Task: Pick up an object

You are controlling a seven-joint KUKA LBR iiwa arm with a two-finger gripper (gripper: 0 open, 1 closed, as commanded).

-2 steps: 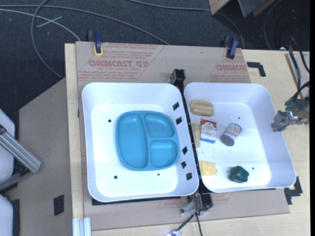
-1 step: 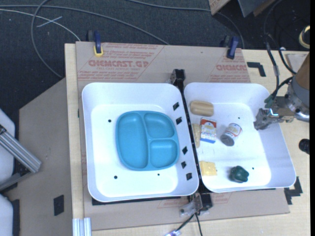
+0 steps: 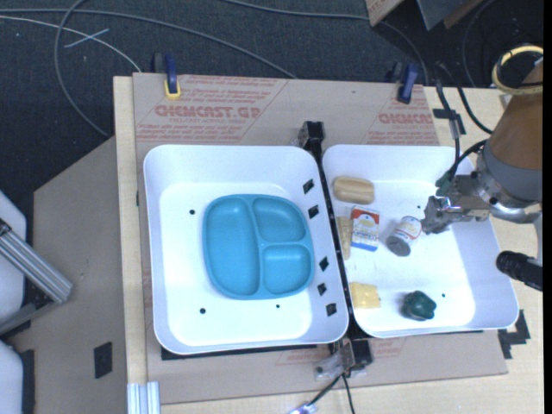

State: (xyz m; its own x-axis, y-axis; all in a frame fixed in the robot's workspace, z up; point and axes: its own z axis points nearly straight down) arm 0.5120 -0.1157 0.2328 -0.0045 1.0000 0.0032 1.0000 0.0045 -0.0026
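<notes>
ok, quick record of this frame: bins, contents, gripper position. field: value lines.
left bin: blue divided plate
right bin: tan bun, small packet, small can, yellow block, dark green lump
gripper: over right bin, just right of the can
gripper state: cannot tell
held object: none seen between the fingers
arm: enters from the right

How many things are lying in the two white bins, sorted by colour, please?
Blue: 1, the divided plate in the left bin.
Tan: 1, the bread-like piece.
Yellow: 1, the block.
Dark green: 1, the lump.
Red, white and blue: 1, the packet.
Silver: 1, the small can.
Total: 6
</notes>
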